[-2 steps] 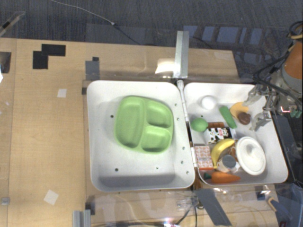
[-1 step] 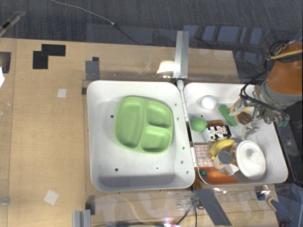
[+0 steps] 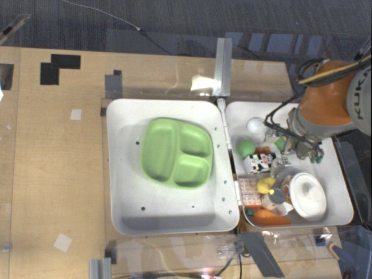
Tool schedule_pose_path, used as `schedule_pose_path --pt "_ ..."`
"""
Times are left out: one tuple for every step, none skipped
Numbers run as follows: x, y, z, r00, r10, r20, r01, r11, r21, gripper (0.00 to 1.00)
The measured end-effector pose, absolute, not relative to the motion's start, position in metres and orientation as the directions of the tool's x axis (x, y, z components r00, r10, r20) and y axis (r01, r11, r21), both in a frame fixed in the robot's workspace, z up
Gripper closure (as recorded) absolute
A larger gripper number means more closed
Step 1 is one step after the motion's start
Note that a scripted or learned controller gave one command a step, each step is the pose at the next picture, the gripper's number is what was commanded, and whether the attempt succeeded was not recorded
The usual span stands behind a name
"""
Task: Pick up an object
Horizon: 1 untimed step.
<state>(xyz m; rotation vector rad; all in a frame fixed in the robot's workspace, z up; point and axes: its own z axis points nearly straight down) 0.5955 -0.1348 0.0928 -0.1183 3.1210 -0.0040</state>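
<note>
The right white bin (image 3: 340,176) holds a heap of small things. Among them are a white ball (image 3: 255,125), a green piece (image 3: 246,148), a black-and-white patterned item (image 3: 261,163), a yellow toy (image 3: 265,185), an orange carrot (image 3: 271,217) and a white bowl (image 3: 307,194). My gripper (image 3: 283,156) hangs low over the middle of this bin, below the orange band (image 3: 325,100). It sits just right of the black-and-white item and above the yellow toy. Its tips are lost among the clutter.
The left white bin (image 3: 128,214) carries a green divided plate (image 3: 176,151) in its centre. A patterned card (image 3: 248,192) lies against the right bin's left wall. A metal post (image 3: 223,68) stands behind the wall between the bins.
</note>
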Motion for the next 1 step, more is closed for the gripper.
schedule_pose_path --pt "0.5953 -0.1542 0.0960 -0.953 -0.304 -0.012 -0.304 0.953 -0.005 0.00"
